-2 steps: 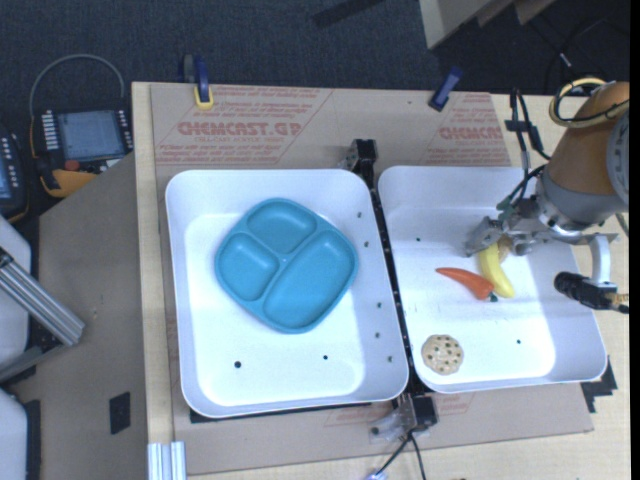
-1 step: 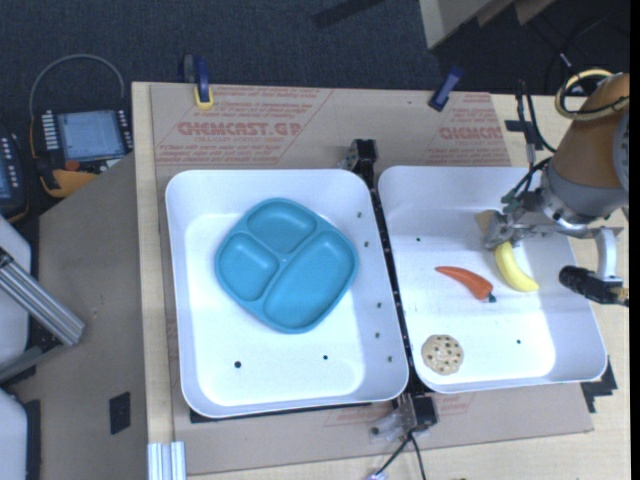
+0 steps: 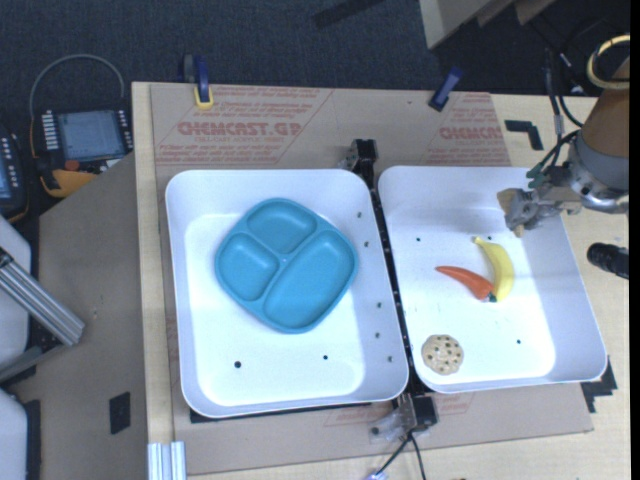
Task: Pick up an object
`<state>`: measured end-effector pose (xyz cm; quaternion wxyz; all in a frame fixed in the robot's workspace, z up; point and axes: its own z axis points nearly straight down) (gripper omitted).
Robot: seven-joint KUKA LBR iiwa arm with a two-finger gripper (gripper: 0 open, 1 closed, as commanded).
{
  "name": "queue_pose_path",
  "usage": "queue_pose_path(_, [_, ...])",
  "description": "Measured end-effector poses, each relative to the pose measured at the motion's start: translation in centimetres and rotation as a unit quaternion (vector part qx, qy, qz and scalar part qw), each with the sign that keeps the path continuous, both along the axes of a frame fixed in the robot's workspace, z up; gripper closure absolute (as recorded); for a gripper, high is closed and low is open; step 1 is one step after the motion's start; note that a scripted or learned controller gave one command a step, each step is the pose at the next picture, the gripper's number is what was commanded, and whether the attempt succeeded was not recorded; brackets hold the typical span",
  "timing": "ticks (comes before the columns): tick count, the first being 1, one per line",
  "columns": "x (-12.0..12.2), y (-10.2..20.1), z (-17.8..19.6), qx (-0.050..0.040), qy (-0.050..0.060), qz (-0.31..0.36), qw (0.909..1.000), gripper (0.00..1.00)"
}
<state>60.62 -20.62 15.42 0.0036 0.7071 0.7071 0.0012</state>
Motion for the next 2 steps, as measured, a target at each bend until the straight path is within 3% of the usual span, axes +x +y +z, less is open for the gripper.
queue_pose_path(1, [-0.3, 0.0, 6.4, -0.0003, -0.001, 0.0, 1.0, 1.0])
queue_pose_path(2, [-0.2, 0.0, 7.5, 0.0006, 0.001, 0.0, 1.0, 1.0])
